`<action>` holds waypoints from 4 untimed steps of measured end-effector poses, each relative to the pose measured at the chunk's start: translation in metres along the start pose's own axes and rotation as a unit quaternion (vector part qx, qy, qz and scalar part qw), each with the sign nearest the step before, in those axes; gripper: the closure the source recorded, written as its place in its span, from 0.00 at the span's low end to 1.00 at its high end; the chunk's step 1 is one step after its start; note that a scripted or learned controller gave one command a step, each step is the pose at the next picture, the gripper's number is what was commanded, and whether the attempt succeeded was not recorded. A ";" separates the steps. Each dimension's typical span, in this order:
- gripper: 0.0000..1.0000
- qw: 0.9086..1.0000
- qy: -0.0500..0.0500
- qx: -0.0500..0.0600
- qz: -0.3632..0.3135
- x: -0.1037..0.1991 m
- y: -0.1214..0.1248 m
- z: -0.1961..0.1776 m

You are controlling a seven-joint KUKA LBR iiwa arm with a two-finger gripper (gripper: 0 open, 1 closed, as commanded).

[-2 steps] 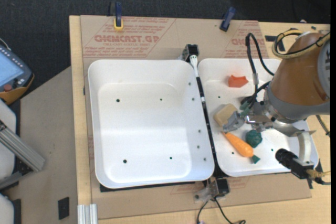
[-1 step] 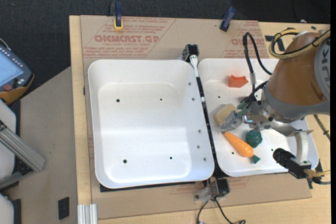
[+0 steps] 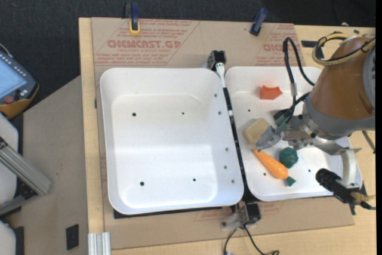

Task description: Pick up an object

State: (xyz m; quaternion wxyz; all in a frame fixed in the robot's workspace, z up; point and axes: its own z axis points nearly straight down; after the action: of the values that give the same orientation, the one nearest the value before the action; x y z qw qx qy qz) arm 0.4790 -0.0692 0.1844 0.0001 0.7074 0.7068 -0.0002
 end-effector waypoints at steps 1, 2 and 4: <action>0.00 1.000 0.000 0.000 0.000 0.000 0.000 0.000; 0.00 1.000 0.000 0.000 0.000 -0.001 0.000 0.000; 0.00 1.000 0.000 0.000 0.000 -0.002 0.000 0.000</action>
State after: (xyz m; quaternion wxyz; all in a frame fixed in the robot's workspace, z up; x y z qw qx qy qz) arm 0.4791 -0.0708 0.1844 0.0000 0.7071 0.7071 0.0002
